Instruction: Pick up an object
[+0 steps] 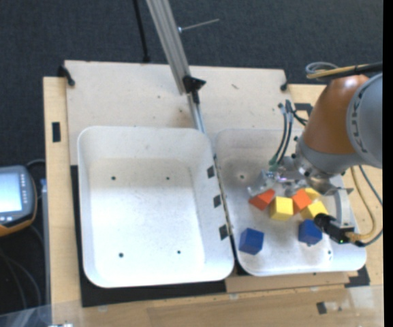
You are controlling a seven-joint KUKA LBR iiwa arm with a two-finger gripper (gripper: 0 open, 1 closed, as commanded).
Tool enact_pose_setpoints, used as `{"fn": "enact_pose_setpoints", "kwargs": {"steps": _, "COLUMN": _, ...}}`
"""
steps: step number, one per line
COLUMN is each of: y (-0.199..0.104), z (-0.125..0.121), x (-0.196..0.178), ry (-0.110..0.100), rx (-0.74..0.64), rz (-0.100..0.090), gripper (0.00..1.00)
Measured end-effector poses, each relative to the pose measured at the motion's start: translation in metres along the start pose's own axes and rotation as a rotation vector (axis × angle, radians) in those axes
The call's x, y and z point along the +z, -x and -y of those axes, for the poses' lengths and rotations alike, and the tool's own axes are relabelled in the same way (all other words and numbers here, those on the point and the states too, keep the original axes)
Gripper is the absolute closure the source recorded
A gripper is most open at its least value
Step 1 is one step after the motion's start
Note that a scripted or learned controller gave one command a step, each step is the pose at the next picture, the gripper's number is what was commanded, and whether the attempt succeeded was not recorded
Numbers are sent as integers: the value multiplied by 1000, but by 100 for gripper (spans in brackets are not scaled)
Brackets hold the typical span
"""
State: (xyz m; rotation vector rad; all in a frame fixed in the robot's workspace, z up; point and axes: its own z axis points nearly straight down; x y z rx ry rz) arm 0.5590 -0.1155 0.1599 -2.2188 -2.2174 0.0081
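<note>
Several small blocks lie in the right bin [240, 152]. An orange block [261, 199] and a yellow block [282, 208] sit side by side near the middle, with another orange block [301, 199] and a yellow one [313, 208] just to their right. A blue cube [250, 240] rests toward the bin's front left, and a second blue block [310, 231] lies at the front right. My gripper [293, 182] hangs low over the cluster of orange and yellow blocks, under the orange wrist band, which hides its tips.
The left bin [148, 203] sits beside the right one, their rims meeting at a divider with black clips. A slanted metal pole [172, 43] rises from the bench's back. Cables run along the right bin's right edge. A small monitor [2, 196] sits off the bench to the left.
</note>
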Motion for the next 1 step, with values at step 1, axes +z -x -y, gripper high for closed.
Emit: {"fn": "enact_pose_setpoints", "kwargs": {"steps": 1, "y": 11, "z": 40, "x": 22, "ry": 8, "rx": 1, "rz": 2, "gripper": 0}}
